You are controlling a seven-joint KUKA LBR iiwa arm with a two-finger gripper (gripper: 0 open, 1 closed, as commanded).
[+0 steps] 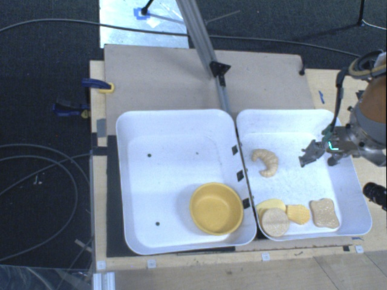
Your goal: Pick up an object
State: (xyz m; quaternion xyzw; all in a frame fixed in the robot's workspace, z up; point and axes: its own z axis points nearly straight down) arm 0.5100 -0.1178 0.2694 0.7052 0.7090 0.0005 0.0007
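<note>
Far left, off the bench: black cables [36,180] looped on dark carpet, and a blue-and-yellow clamp [91,95] on the bench's left edge.

Left bin [169,132]: a yellow bowl [216,208], upright, sitting near the front right corner, close to the divider between the two bins. Rest of that bin's floor is bare white with a few small dark dots.

Above the bins: a grey metal pole [199,35] runs diagonally from the top of frame down to the seam where the bins meet, with a black bracket at about its mid-length.

Right bin [284,119]: a croissant [266,162], curved, pale tan, lying left of centre, near the divider and on its own. Along the front wall, a cluster: a round flat cracker-like disc [275,222] overlapping a yellow piece [271,206] behind it, then a small orange-yellow piece [297,214] just beside them, then a bread slice [325,213] to the right, slightly apart from the orange piece.

Gripper [309,156]: over the right bin's right half, arm coming in from the right edge. Dark fingers point left toward the croissant, well apart from it, with bare bin floor between. Nothing visible between the fingers. Whether they're spread or closed: can't tell at this resolution. A small green light shows on the gripper body just behind the fingers.
</note>
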